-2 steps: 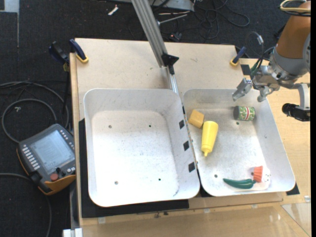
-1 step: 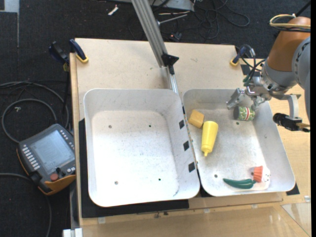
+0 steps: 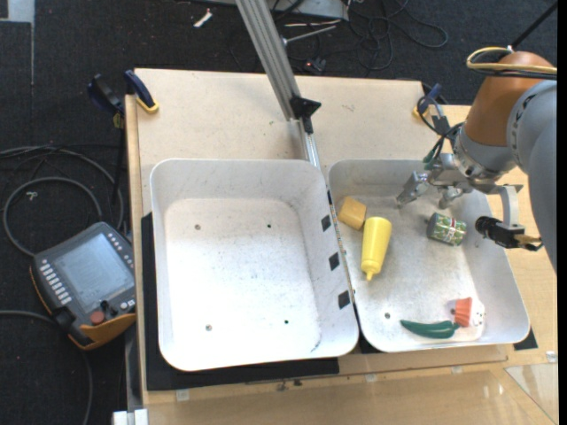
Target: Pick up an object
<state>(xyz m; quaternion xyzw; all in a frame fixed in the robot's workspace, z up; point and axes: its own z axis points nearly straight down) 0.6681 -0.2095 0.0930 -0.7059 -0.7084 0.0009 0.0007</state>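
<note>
Camera view: two bins, five objects in right one, claw spread, holding nothing.

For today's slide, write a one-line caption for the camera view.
KUKA arm's gripper hovers in the right bin above a green can, yellow bottle and block.

Grey arm with an orange band, metallic silver pincer, thin cable looped above.

Reaches in from the right, orange-banded wrist bent downward, gripper low with jaws spread apart, empty.
</note>
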